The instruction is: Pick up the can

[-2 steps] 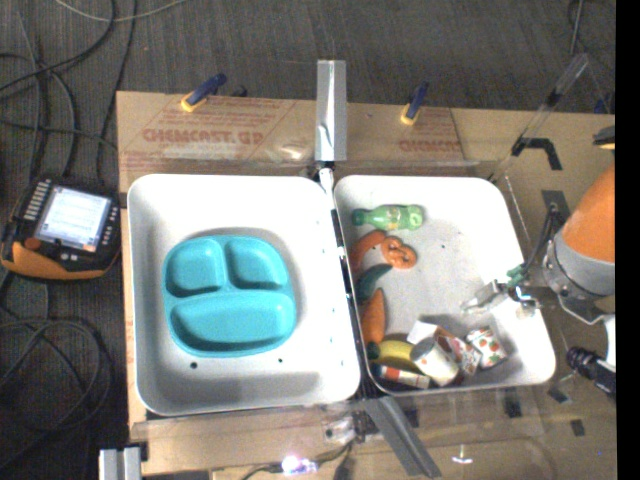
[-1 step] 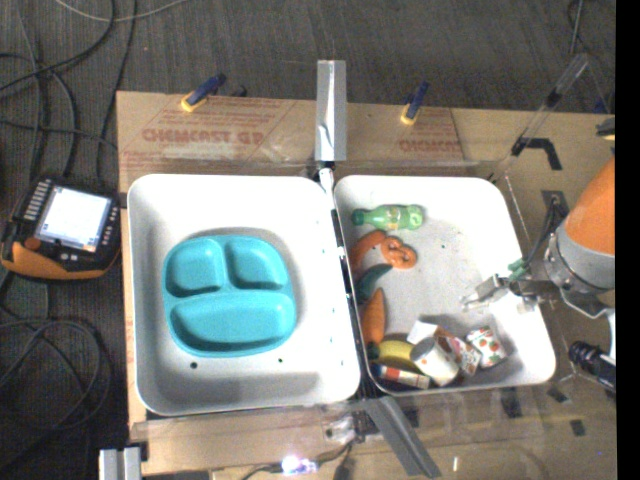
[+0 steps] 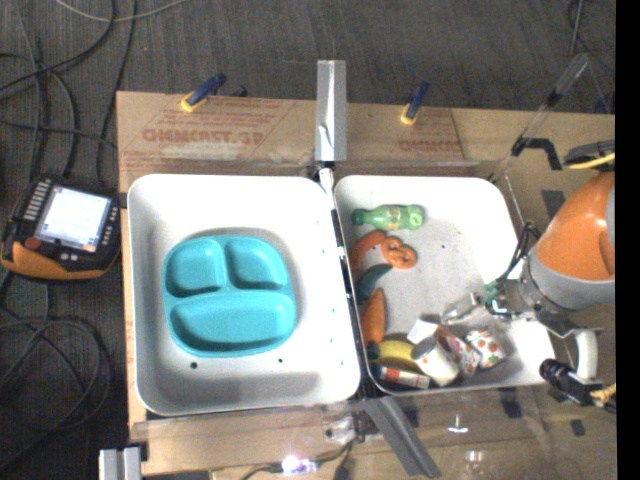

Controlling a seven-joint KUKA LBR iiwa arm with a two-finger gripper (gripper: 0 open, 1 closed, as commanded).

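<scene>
The gripper [image 3: 478, 308] hovers over the can [image 3: 470, 351]; its grip state cannot be told. Crowding clutter could spoil the grasp.

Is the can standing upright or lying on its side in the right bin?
On its side: the can lies along the right bin floor near the front, patterned wall facing up.

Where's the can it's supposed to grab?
The can lies on its side in the right bin, near the front right corner, next to the gripper and a pile of toy food.
</scene>
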